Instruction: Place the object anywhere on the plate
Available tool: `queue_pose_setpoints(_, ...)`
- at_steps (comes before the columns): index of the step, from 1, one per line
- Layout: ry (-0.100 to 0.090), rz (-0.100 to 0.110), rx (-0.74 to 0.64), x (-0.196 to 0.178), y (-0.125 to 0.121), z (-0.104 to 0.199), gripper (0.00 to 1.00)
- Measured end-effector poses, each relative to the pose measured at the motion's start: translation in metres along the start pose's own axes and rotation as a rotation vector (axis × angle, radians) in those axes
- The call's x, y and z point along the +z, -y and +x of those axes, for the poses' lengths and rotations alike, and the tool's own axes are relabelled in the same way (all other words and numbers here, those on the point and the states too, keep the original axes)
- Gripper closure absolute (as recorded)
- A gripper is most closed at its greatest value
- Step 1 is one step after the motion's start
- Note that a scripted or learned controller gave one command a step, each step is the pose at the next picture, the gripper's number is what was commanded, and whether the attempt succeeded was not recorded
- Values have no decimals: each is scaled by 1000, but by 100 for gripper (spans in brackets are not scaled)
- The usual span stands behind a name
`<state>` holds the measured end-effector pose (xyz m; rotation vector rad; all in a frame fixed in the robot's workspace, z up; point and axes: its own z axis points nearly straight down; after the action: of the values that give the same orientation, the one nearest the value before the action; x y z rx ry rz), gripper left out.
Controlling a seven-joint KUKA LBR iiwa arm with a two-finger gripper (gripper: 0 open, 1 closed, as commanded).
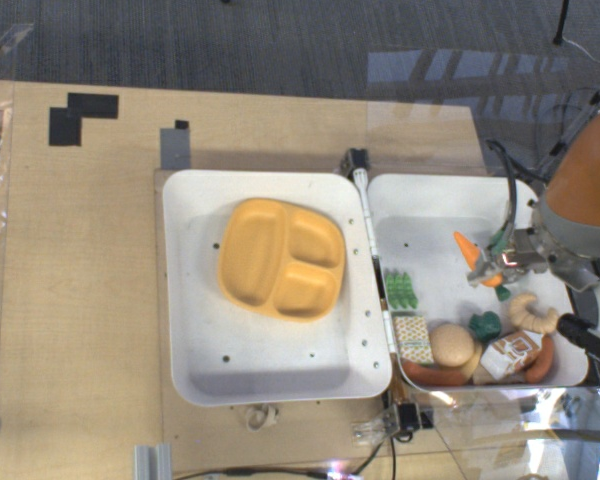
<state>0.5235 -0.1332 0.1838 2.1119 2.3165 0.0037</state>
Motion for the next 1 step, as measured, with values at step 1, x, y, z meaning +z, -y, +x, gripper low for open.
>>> queue_pose_setpoints(1,-6,-1,189,-25,-56,103,100)
